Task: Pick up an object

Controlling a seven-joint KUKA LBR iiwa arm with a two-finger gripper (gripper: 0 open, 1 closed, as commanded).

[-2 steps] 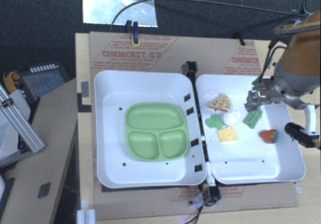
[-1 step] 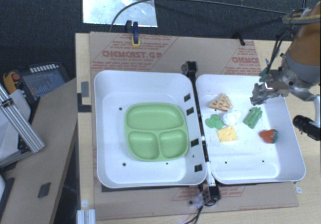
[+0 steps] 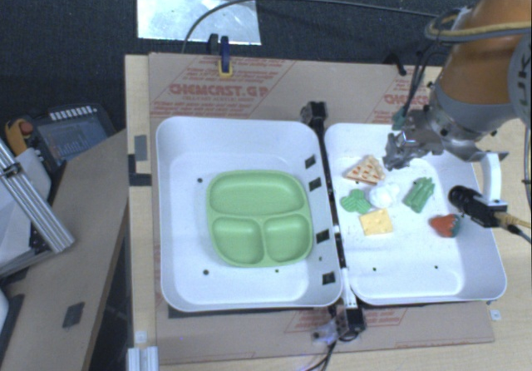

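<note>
Grey metal is most of what I get of the tool [image 3: 398,154], which hangs over the far half of the right bin [image 3: 416,271]. From this slant I cannot tell whether it stands wide or narrow, and I see nothing held in it. Just beside it, towards the divider, lies the orange wedge [image 3: 364,170], which I take as the likeliest thing to pick. It lies flat on the bin floor, its long axis running from near-left to far-right in the view. I read the narrow tip as pointing towards the divider and the broad edge as facing the tool, though the blur leaves me unsure. Close on its near side sit a white round piece [image 3: 383,195] and a green floret [image 3: 356,201], with a yellow block [image 3: 376,223] just beyond them. A green ribbed piece [image 3: 419,195] and a red piece [image 3: 445,225] lie further right. The left bin [image 3: 183,163] holds a green divided plate [image 3: 256,218], well apart from all this, and both bins rest on the desk [image 3: 249,103]. My worry is the crowding: a descent slightly off centre could shove the wedge into the white piece or close on two things at once. A wedge this flat and low may also slip out sideways if gripped across its taper.
</note>
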